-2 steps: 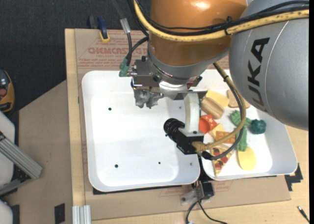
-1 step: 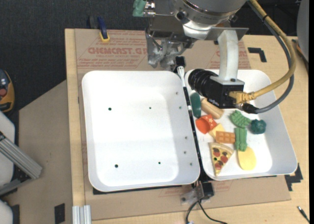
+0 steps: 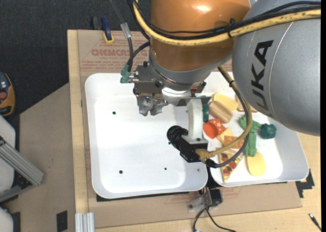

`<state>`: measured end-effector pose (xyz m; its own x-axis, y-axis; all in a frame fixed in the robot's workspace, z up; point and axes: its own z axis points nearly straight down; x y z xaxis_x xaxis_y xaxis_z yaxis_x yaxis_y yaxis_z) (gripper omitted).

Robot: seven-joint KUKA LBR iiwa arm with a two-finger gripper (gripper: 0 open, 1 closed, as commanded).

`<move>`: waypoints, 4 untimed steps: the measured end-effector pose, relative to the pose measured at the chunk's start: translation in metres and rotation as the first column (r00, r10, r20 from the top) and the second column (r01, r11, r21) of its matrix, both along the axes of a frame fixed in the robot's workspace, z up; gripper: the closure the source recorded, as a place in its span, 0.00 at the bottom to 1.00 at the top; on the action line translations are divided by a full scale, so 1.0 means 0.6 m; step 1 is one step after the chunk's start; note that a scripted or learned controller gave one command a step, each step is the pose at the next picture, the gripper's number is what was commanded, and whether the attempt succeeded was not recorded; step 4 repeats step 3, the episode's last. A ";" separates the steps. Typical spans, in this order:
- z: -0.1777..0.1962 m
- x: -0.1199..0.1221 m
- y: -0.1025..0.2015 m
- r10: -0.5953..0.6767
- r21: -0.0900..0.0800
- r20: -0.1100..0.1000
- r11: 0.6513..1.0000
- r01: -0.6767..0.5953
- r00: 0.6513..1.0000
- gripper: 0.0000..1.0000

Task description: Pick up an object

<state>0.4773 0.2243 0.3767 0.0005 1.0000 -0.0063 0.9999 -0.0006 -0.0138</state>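
One green toy vegetable point(image 3: 251, 144) lies well right of the gripper point(image 3: 149, 105), its long axis running near to far. Whether the gripper is open, I cannot tell.

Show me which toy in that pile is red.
The small red toy at the pile's left edge, right beside the tan roll; the others are green, yellow or orange.

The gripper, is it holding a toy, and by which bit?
Nothing is held, as far as the view tells: the gripper hangs above the left bin, and the toys lie apart from it in the right bin.
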 end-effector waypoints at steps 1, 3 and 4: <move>0.086 0.004 -0.025 -0.001 0.009 0.019 1.000 0.001 1.000 1.00; -0.050 -0.001 -0.066 0.006 0.004 0.002 1.000 -0.006 1.000 1.00; -0.050 -0.001 -0.066 0.006 0.004 0.002 1.000 -0.006 1.000 1.00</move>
